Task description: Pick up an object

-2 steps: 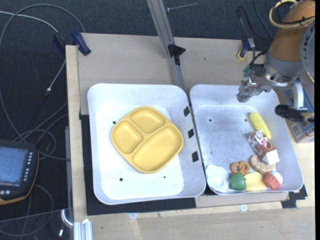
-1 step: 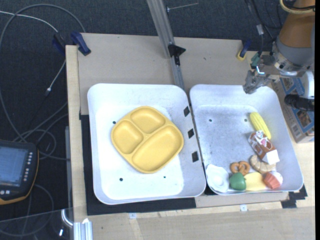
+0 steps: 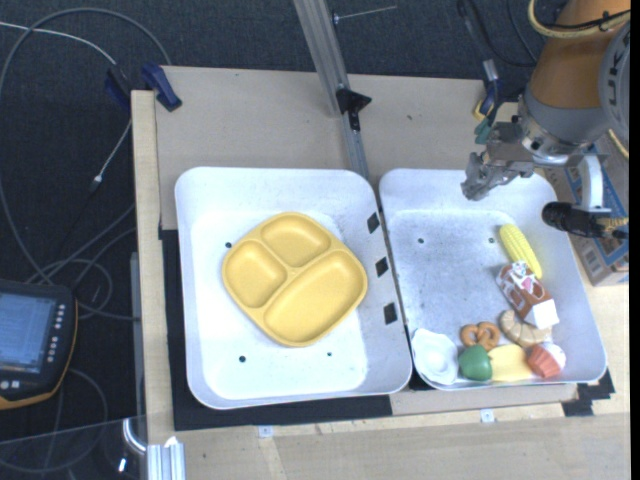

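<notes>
The end effector (image 3: 484,181) hangs over the far edge of the right bin (image 3: 440,268), near that bin's top right corner, at the end of the grey arm with its orange band (image 3: 590,8). Whether its tips are apart or together cannot be told from this slanted look down on it, and nothing can be seen between them.

The objects to pick lie well apart from it, gathered along the right bin's right side and near corner. A corn cob (image 3: 520,249) lies closest, tilted along the right wall. Just below it sits a brown and white wrapped item (image 3: 522,286), touching a small white block (image 3: 544,314). Further down come a pretzel (image 3: 479,335), a green round piece (image 3: 476,365), a yellow piece (image 3: 510,363) and a red piece (image 3: 546,361), packed close together. A white cup-like item (image 3: 433,351) rests in the near left corner of that bin.

The left bin (image 3: 200,268) holds a yellow divided plate (image 3: 294,278), lying flat near its middle. Both bins rest side by side on the table (image 3: 250,118). A metal pole (image 3: 325,38) crosses the table's far side. A handheld screen (image 3: 30,338) lies on the floor at the left, among cables.
</notes>
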`<action>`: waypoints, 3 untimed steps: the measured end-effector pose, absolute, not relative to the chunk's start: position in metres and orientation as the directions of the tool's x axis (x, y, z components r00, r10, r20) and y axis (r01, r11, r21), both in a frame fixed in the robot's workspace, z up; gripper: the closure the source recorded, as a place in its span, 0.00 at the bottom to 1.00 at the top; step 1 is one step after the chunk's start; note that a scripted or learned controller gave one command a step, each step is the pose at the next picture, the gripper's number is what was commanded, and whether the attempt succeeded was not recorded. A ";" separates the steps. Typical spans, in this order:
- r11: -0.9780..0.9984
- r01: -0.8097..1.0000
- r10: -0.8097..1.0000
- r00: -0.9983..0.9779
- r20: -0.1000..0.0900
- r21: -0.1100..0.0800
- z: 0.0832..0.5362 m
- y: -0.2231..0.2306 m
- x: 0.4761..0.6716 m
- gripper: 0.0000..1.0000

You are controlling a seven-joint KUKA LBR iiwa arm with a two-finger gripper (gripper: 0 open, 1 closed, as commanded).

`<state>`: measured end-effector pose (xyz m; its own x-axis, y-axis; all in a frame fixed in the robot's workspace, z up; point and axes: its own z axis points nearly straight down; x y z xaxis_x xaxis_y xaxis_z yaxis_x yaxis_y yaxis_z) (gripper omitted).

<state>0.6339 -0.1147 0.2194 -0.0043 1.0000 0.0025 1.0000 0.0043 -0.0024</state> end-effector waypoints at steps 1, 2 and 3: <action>0.006 1.000 1.000 -0.006 0.003 -0.002 0.232 -0.065 0.624 1.00; 0.007 1.000 1.000 -0.007 0.004 -0.002 0.244 -0.014 0.612 1.00; 0.006 1.000 1.000 -0.006 0.003 -0.002 0.249 0.034 0.606 1.00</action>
<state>0.6057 0.0343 0.2489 -0.0064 1.0000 0.0029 1.0000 0.0064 -0.0024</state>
